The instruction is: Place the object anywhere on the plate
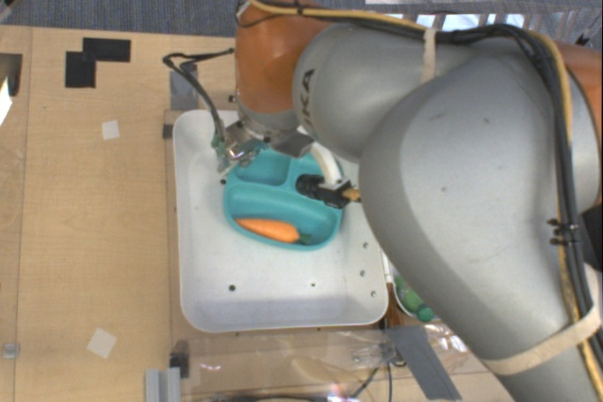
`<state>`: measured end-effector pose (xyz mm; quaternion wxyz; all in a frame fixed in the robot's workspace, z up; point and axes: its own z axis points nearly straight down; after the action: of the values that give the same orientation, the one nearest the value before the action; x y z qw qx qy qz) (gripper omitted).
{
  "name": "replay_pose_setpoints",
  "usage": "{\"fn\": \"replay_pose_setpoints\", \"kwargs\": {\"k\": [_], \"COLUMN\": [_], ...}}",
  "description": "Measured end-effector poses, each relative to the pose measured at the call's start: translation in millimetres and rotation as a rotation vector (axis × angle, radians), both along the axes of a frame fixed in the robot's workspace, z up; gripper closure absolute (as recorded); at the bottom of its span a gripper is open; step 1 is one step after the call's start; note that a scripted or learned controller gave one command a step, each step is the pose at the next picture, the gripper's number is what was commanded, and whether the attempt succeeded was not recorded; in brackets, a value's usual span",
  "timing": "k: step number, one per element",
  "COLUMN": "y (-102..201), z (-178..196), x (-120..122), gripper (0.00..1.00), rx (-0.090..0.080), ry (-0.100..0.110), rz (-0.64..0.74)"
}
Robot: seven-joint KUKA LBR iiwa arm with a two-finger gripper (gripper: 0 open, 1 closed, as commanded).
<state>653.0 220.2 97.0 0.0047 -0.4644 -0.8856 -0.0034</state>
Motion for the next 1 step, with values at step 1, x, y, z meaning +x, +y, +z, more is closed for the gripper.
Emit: {"fn": "replay_pose_setpoints", "kwargs": {"k": [1], "y": [3.9], "z": [177.6], "x": [17.2], "gripper": [1.00], "rx": [-0.004], "ry": [-0.019], "rz": [0.012]}}
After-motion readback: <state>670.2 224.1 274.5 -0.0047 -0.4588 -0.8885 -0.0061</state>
